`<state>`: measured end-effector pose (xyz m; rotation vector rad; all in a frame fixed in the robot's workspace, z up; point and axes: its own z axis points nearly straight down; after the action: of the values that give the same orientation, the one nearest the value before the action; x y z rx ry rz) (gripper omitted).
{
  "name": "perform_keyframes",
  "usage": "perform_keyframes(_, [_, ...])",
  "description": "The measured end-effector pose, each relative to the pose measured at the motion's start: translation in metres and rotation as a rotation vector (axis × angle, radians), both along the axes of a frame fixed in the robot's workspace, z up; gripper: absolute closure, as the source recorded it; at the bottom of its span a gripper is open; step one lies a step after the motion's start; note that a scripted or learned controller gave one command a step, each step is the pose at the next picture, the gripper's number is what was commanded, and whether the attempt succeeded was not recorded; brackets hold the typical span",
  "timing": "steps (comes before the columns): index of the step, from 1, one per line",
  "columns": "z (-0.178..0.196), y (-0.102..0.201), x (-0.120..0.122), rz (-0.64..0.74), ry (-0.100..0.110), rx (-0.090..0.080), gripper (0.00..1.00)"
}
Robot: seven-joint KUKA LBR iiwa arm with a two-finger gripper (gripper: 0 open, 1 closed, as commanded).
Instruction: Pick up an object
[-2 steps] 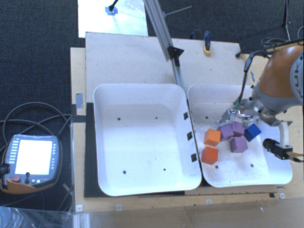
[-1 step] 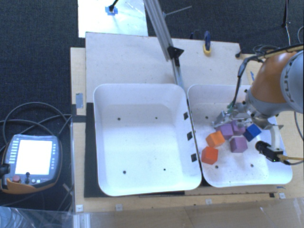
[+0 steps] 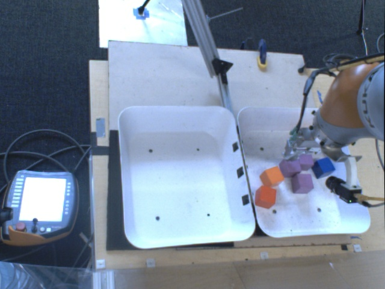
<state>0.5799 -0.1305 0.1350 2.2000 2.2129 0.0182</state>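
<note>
The right bin (image 3: 264, 131) holds a cluster of small blocks. An orange cube (image 3: 272, 176) and a red-orange cube (image 3: 265, 196) lie near its left wall. Beside them sit purple blocks (image 3: 302, 183), one (image 3: 290, 167) further left and one (image 3: 307, 160) behind, and a blue block (image 3: 323, 167) on the right. My gripper (image 3: 296, 147) hangs low over the far edge of the cluster, just above the purple blocks. I see nothing lifted from the bin floor.
The left bin (image 3: 174, 179) stands alongside, sharing a raised wall (image 3: 239, 161) with the right bin. A slanted metal pole (image 3: 204, 35) rises behind the bins. A teach pendant (image 3: 39, 206) lies off the bench at left.
</note>
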Motion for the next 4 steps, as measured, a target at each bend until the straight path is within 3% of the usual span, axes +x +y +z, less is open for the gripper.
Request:
perform_keyframes(1, [0.051,-0.011,0.001,-0.003,0.017,0.005,1.00])
perform_keyframes(3, [0.150,-0.012,0.001,-0.001,0.015,0.005,1.00])
perform_keyframes(4, [0.144,0.043,-0.018,0.004,0.022,0.008,1.00])
